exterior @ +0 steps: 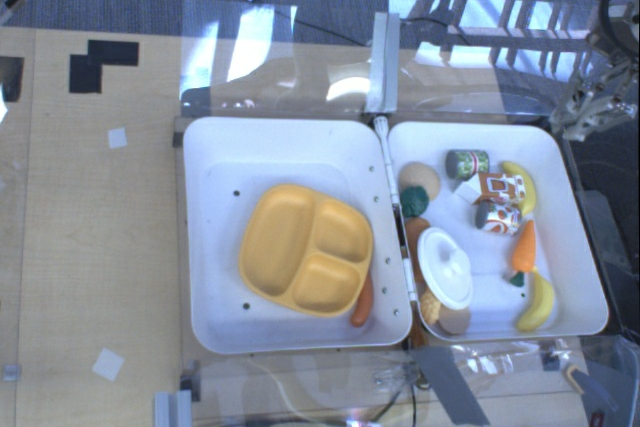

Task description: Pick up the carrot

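**Carrot waits in the crowded right bin, gripper parked off its far corner**

The carrot [524, 248] lies in the right bin [592, 260], near its right wall, roughly end-on to the camera with its green stub toward the near side. It is hemmed in. A banana [538, 303] sits just beside the green end, small printed packages [497, 202] lie just beyond its tip, and a white round lid [445, 267] is to its left. That crowding probably decides the approach: closing across the carrot's narrow width at mid-body looks safest, since either end risks catching a neighbour.

Further out are a second banana [522, 183] and a green can [466, 163], toward the bin's far side. The left bin [215, 245] holds a yellow divided plate [305, 248], with a slim orange-red item [362, 303] just beside its near corner; it could be mistaken for the target.

The gripper [597, 103] hangs outside the right bin, past its far right corner and well apart from the carrot. Whether it is open or closed I cannot tell. The reach appears not yet begun.
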Robot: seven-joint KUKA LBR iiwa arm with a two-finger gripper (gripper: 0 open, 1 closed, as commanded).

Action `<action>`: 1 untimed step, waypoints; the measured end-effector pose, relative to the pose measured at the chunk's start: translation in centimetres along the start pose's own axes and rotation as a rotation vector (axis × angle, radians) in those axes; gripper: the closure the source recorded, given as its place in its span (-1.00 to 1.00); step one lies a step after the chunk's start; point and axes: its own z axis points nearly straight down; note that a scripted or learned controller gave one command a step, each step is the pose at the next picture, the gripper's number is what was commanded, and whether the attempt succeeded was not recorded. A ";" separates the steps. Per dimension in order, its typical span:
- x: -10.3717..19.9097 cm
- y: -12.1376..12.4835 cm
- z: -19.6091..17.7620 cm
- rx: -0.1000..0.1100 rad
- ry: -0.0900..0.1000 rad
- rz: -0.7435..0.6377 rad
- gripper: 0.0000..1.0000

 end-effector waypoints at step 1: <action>1.6 6.1 4.3 -0.006 0.003 -0.038 1.00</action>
